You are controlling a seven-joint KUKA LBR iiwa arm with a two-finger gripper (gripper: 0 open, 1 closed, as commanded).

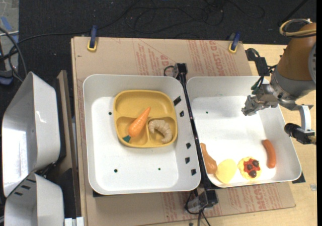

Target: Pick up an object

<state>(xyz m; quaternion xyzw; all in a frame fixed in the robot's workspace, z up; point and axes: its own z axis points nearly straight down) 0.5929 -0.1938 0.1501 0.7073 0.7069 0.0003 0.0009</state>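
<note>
Claw (250, 107) sits over the right bin (221, 94), near its far right corner, above bare white floor; arm (297, 64) comes in from the counter's right edge. Can't tell whether the claw is spread or pressed together, too small and dark. Nothing visible between its tips.

Pickable items in the right bin are all crowded along the near edge: orange drumstick-shaped piece (208, 157) against the left wall near the divider, yellow round piece (226, 170) just beside it, small pizza-like disc w/ red and dark toppings (250, 167) next along, and a sausage (270, 153) lying roughly front-to-back near the right wall. Yellow piece and drumstick look to be touching; the disc is close to the yellow piece but can't say if they touch. Sausage is apart from the rest. Far half and middle of this bin are open floor, so most room is there.

Left bin (100, 169) holds a yellow divided plate (143, 98) toward its far edge, w/ a carrot (139, 122) across the compartments and a pale shrimp (161, 130) in the right one. Near half of that bin is open floor.

Counter (151, 51) shows cardboard along the far edge, w/ two yellow clamps (92, 44) at the corners.
</note>
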